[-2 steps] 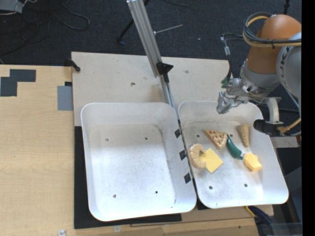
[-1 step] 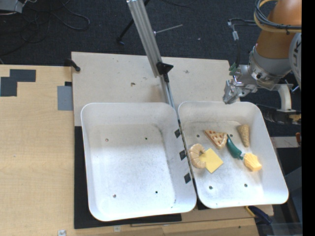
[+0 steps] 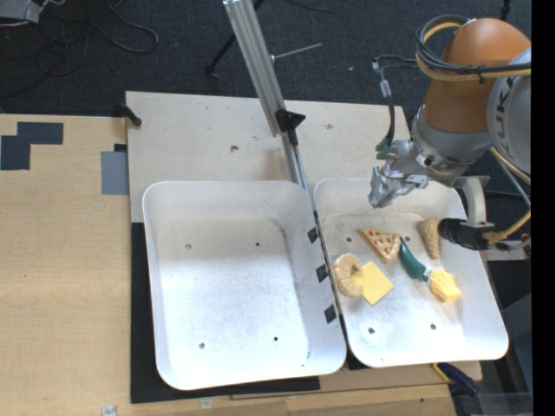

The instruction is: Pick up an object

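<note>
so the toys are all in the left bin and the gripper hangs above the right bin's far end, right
Not quite. The camera view shows the toys, such as the waffle piece and the yellow block, lying in the right bin, not the left bin. The gripper does hang above the right bin's far end.

I see two white bins (image 3: 227, 232) of smooth, faintly speckled plastic on a matt wooden bench (image 3: 61, 258). At twelve o'clock, a ribbed metal rail (image 3: 260, 68) glints. At two o'clock, the arm's orange band (image 3: 477, 55) looks glossy.
</note>
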`<state>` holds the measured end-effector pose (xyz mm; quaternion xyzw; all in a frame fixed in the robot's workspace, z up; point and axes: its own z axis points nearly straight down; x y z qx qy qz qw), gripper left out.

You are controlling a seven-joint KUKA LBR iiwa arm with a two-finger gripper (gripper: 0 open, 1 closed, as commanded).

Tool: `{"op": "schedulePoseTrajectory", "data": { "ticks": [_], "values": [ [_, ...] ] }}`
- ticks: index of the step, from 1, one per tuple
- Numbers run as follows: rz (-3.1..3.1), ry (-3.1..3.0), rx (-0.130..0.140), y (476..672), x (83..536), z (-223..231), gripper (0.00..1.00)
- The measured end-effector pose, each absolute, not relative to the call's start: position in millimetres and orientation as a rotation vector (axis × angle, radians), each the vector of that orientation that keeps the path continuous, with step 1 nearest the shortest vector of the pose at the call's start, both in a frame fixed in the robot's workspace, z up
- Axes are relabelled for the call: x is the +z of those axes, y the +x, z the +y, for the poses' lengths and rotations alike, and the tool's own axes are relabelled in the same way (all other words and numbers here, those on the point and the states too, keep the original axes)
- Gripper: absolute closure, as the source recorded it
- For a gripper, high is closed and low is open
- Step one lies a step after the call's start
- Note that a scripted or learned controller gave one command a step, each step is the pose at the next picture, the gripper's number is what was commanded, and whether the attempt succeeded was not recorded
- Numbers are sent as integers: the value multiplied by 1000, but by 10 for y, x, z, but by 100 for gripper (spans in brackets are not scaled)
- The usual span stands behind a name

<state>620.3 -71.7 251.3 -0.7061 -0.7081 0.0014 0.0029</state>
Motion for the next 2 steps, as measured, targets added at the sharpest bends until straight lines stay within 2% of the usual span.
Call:
{"op": "schedulePoseTrajectory", "data": {
  "ticks": [1, 2],
  "values": [
    [-2220, -2213, 6, 5913, 2347, -281, 100],
    [-2221, -2214, 5, 5569, 2378, 94, 100]
  ]
}}
